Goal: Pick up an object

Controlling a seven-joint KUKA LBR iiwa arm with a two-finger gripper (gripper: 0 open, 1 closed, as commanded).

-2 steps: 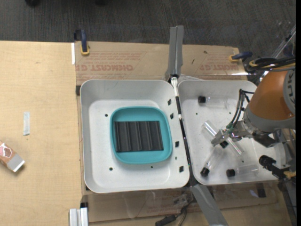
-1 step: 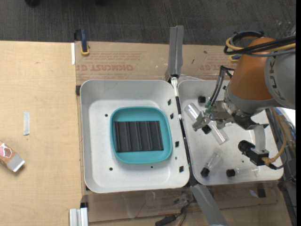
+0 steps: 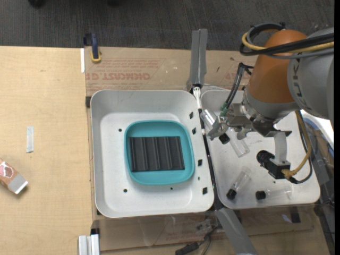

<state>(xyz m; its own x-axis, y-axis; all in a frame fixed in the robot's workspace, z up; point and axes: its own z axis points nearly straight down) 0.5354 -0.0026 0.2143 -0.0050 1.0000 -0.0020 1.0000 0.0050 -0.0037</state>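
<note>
My gripper hangs low over the upper left part of the right bin, under the orange band of the arm. A small clear vial lies just below and right of it, and a small black cap shows at the gripper's tip. Nearer the front of that bin lie another clear vial with a black cap, a loose black cap and a clear tube. The arm's body hides the back of this bin.
The left bin holds a teal tray with a dark ribbed insert. A black fitting with a yellow cable hangs from the arm over the right bin. A small packet and a grey strip lie on the bench, far left.
</note>
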